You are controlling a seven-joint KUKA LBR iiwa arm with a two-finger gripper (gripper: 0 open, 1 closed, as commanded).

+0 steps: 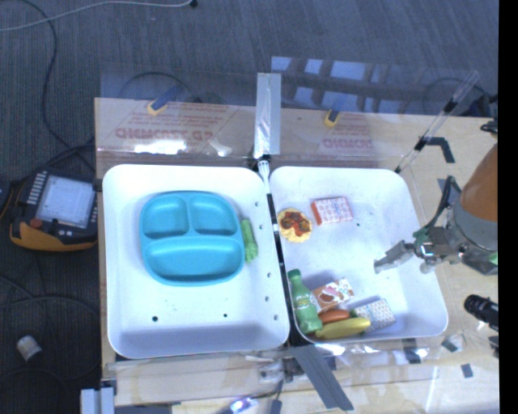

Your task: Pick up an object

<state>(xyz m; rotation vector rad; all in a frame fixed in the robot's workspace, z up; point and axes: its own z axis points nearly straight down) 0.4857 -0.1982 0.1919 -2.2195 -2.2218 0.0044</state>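
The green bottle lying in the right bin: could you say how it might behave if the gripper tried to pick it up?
The green bottle lies on its side, so it may roll when nudged. Its rounded, glossy body could slip between fingers. Pressed against the bin wall and the yellow banana, it probably leaves little room.

Take the bench point(121, 133) as your reference: a light wooden top, covered at its far edge by clear plastic sheeting point(186, 129) that catches a bright glare. Around the bench you see dark grey carpet point(97, 40). On the carpet to the left of the bench lies a handheld control pendant point(53, 210) (orange and black casing, pale screen). Thin cables point(40, 24) loop across the carpet beyond the bench's far left corner. Near the bench's near left corner sits a small grey cylindrical item point(28, 348).
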